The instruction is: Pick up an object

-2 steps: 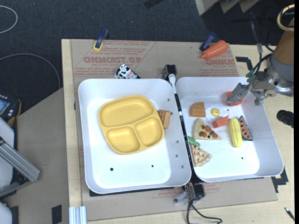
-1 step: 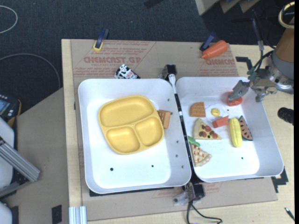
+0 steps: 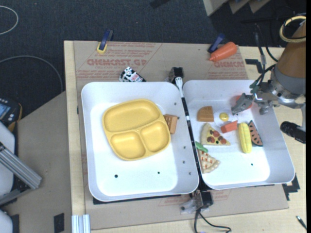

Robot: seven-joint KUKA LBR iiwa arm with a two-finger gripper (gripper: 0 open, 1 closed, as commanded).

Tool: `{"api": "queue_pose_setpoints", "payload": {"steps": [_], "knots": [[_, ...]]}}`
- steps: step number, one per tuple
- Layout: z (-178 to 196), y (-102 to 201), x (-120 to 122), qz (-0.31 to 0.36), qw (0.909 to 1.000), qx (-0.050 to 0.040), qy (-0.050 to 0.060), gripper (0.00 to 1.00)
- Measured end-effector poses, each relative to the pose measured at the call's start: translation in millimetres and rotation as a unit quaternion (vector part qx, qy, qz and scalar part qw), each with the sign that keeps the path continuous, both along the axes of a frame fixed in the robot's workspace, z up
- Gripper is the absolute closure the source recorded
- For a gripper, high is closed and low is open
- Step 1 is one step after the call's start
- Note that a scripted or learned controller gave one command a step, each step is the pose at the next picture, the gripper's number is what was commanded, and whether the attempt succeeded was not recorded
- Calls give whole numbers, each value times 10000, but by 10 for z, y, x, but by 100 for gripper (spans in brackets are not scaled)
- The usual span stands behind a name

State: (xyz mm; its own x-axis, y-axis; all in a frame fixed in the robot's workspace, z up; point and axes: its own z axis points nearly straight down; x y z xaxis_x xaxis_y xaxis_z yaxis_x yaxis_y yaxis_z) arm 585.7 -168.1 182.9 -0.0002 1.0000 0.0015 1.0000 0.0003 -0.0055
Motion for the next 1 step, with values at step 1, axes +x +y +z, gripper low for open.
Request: {"api": "queue_pose_setpoints", "payload": {"steps": [1], "knots": [[-629,-13,-36,-3,10000,4,4,0]]}}
